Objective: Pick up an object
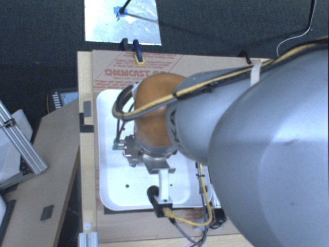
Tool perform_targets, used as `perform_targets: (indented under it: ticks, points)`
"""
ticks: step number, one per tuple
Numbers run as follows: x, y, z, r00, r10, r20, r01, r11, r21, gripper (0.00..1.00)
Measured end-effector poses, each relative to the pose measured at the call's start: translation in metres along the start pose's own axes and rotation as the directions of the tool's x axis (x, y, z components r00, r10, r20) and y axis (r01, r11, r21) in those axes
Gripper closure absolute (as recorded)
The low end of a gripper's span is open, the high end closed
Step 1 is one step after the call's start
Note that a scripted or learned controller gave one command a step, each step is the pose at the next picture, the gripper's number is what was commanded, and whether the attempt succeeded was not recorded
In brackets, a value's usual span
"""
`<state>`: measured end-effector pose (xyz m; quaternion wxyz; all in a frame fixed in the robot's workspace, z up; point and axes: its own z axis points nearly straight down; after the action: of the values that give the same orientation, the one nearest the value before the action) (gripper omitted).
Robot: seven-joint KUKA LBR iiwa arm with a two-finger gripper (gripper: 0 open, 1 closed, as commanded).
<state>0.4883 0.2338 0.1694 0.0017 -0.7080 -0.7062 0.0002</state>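
At the far left, beside the table (87, 158), slanted aluminium rails (20, 145). Further right, on a printed cardboard sheet (154, 68), the white bin (105, 133), with bare floor along its left wall and in its front-left corner. On that floor, near the front edge, one tiny dark speck (127, 185); too small to name, perhaps just a mark. Right of it, low over the middle of the bin, the gripper (132, 151), visible as grey metal under the orange band (151, 109). Impossible to tell whether spread or pressed together, because covered from above by the wrist. Nothing seen pinched. Object to pick up probably directly beneath, hidden by that wrist; therefore no judging of its long axis, nor of which way from the gripper. At the right, across the rest of the table, the big grey arm (257, 148). Probably a straight descent to come, with some risk of closing on nothing.
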Motion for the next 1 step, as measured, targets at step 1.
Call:
perform_targets:
  ticks: [1]
  points:
    - [0.0, 0.0007, -0.0103, 1.0, 0.0, -0.001, 0.0, 1.0, 0.0, 1.0]
